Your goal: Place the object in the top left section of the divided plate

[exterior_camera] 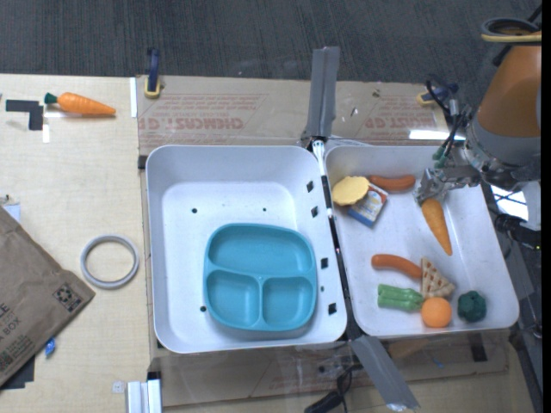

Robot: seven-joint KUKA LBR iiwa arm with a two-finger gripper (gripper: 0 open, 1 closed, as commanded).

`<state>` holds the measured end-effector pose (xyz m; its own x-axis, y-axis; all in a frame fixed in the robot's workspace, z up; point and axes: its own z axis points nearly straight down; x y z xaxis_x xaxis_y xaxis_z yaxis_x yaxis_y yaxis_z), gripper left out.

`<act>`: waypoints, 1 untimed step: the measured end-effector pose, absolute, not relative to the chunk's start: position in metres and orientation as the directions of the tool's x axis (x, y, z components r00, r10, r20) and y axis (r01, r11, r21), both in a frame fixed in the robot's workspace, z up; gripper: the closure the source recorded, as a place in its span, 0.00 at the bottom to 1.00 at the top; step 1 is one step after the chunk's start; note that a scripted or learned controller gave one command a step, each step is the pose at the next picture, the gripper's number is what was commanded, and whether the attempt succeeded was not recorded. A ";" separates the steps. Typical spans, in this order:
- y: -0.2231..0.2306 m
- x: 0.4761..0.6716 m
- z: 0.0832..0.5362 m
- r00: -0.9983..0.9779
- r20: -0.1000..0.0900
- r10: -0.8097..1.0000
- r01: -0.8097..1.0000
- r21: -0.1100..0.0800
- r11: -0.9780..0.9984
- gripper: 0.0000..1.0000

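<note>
The blue divided plate (258, 278) lies in the left bin (172, 231), with one large section at its far side and two small ones at its near side. My gripper (433, 188) is over the far part of the right bin (495, 239), directly at the thick end of an orange toy carrot (437, 224). The carrot points toward the bin's near right. The gripper's body hides the contact with the carrot.
The right bin also holds a yellow round piece (350, 189), a blue packet (370, 206), two sausages (392, 181) (398, 265), a waffle (436, 278), a green vegetable (399, 297), an orange ball (436, 311) and a dark green piece (471, 305). Another carrot (80, 104) and a tape ring (109, 260) lie on the table at left.
</note>
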<state>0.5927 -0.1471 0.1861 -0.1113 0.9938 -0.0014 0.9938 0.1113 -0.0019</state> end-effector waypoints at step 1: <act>-0.078 0.577 0.221 0.060 -0.001 0.998 0.998 -0.001 -0.060 1.00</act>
